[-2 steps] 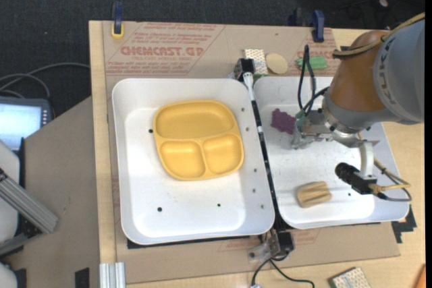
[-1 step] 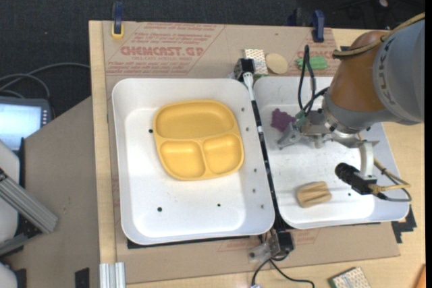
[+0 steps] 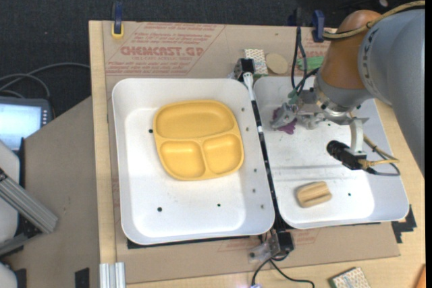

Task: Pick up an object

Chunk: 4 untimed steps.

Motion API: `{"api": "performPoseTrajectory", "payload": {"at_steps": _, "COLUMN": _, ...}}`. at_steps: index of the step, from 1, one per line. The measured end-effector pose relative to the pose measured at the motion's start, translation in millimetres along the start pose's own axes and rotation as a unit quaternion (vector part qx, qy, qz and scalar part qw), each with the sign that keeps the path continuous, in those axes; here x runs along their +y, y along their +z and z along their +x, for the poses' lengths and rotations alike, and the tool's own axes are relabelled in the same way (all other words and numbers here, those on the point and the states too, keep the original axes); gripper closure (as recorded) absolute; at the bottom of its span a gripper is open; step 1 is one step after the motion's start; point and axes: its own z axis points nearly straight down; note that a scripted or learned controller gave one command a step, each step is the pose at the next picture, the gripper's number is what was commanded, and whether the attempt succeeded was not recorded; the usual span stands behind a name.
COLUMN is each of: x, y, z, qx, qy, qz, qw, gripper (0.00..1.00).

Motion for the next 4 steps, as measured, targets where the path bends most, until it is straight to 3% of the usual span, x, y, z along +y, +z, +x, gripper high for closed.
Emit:
{"api": "performPoseTrajectory", "payload": {"at_steps": 1, "x": -1, "y": -11, "z": 0, "qx": 0.0, "qy": 0.001, "qz": 0.0, "qw": 1.0, "gripper": 1.0}}
{"api": "performPoseTrajectory", "payload": {"at_steps": 2, "x": -33, "y": -107, "z": 24, "qx": 0.001, "qy": 0.0, "qz": -0.002, "qw": 1.0, "gripper": 1.0}}
{"api": "performPoseTrajectory", "payload": {"at_steps": 3, "x": -33, "y": -101, "z": 23, "qx": 0.001, "qy": 0.001, "qz": 0.002, "qw": 1.0, "gripper": 0.0}}
{"api": "performPoseTrajectory", "payload": {"at_steps": 4, "x": -28, "y": 5, "z": -56, "qx": 0.0, "qy": 0.005, "qz": 0.005, "qw": 1.0, "gripper": 0.0}}
